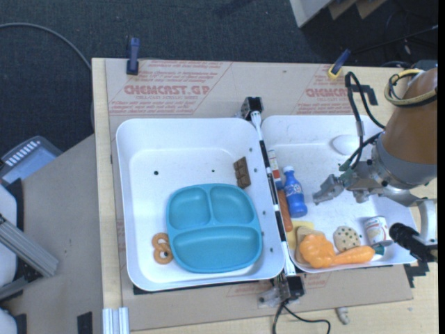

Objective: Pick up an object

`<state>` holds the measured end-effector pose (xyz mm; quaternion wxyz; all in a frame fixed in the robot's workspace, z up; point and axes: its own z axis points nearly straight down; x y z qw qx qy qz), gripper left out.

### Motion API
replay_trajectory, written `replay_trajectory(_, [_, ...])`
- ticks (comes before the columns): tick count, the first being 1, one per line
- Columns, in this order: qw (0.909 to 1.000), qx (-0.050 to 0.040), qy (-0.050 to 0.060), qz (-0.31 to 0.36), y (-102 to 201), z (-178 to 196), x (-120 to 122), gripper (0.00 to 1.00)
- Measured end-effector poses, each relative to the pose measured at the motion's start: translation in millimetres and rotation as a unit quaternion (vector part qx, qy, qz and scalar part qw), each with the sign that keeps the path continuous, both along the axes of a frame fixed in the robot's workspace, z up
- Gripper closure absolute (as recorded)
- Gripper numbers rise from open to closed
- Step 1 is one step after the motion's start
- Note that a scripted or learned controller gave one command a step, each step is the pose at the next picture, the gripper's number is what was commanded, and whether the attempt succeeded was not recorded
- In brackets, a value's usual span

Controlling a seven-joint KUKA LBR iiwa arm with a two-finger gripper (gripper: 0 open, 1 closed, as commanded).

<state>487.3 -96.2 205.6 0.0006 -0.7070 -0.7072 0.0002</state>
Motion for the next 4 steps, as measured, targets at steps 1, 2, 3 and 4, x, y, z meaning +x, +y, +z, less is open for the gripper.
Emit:
replay_trajectory(1, [1.0000,0.0002,0.001,0.000,4.3,-64.6,-8.7,0.00])
replay_trajectory(2, [1.0000,0.0000,0.000,0.000,1.7,-121.3,20.0,0.00])
replay_trajectory(3, [1.0000,-0.0002,-0.001,0.000,4.7,-120.9,84.8,0.00])
replay_trajectory(4, [1.0000,0.0000,0.000,0.000,4.7,-121.3,58.5,0.00])
